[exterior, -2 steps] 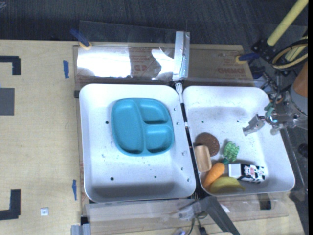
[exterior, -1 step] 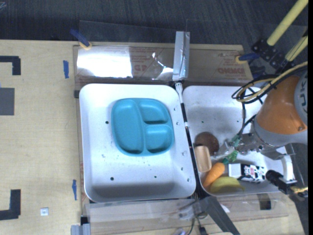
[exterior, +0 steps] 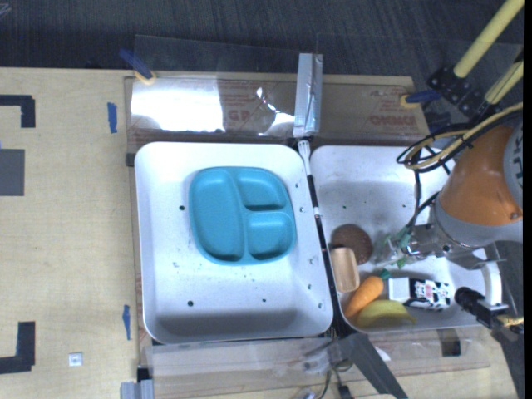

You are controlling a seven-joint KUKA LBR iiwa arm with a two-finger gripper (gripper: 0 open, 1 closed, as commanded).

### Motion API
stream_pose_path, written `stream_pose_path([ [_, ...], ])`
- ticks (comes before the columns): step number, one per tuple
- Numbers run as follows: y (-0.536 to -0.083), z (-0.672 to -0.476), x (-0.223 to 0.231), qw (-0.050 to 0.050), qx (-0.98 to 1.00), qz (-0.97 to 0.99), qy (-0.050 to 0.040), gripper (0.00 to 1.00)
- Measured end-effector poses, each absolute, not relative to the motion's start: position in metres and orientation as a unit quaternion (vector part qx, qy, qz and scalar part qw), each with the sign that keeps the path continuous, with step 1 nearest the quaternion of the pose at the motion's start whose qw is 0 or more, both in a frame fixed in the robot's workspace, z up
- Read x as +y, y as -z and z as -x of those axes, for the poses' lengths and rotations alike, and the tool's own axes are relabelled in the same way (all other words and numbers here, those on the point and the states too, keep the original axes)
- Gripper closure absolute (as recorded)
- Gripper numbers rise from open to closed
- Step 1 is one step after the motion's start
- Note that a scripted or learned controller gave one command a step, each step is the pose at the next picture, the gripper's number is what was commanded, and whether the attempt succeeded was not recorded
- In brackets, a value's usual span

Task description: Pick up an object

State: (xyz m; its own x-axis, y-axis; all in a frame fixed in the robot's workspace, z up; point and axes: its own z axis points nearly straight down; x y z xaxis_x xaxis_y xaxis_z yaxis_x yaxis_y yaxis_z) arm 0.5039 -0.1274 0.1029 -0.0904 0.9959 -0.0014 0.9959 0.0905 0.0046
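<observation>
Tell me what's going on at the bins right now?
The grey arm with the orange band is reaching into the right white bin, its gripper low beside a round brown object, a tan wooden block, an orange carrot and a yellow banana. Nothing looks lifted. The left white bin holds a blue divided plate.

A single camera hangs above the bench [exterior: 58,223] and looks down at a slant, far enough off to take in both white bins whole. The claw [exterior: 397,252] sits low in the right of the frame, over the right bin [exterior: 357,173]; the left bin [exterior: 158,223] lies well to the claw's left, near the frame's middle. The arm [exterior: 482,189] enters from the right edge, beyond the claw. Bare bench stretches further left, and dark floor [exterior: 249,7] crosses the top, above everything.
</observation>
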Motion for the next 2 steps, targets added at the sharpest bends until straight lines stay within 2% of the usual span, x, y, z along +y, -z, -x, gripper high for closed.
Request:
stream_pose_path([
  [1,-0.205,-0.565,-0.095,0.002,0.673,-0.74,-0.002,1.0],
  [2,-0.198,-0.613,-0.125,0.002,0.728,-0.686,0.0,1.0],
])
